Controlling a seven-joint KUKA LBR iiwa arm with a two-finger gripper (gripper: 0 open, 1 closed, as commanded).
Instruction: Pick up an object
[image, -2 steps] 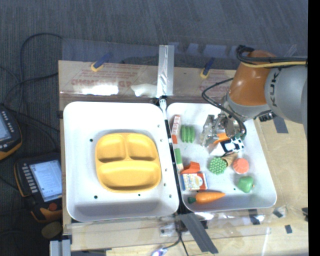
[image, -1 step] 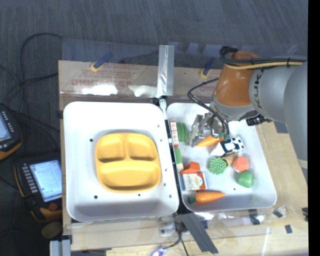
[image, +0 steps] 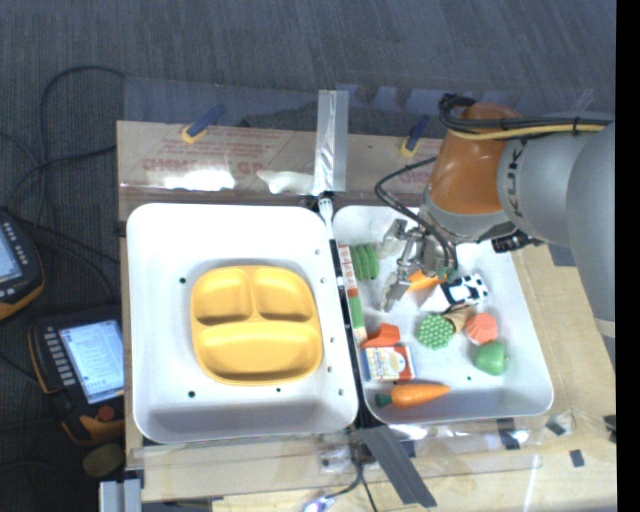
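- We are hovering our gripper (image: 405, 270) in the right bin (image: 530, 375), fingers apart, gripping nothing.
- Objects are lying right and near: carrot (image: 420, 394), green ball (image: 434, 331).
- Yellow tray (image: 256, 324) is sitting in the left bin (image: 150, 300).

Two shallow white bins sit side by side mid-frame. The left bin (image: 150, 300) holds a yellow compartment plastic tray (image: 257, 322) at its centre. The right bin (image: 520, 330) holds small toy foods: an orange plastic carrot (image: 420, 394) along its lower edge, a green dotted round piece (image: 434, 331) above it, and a green pepper-like piece (image: 490, 358) to the right.
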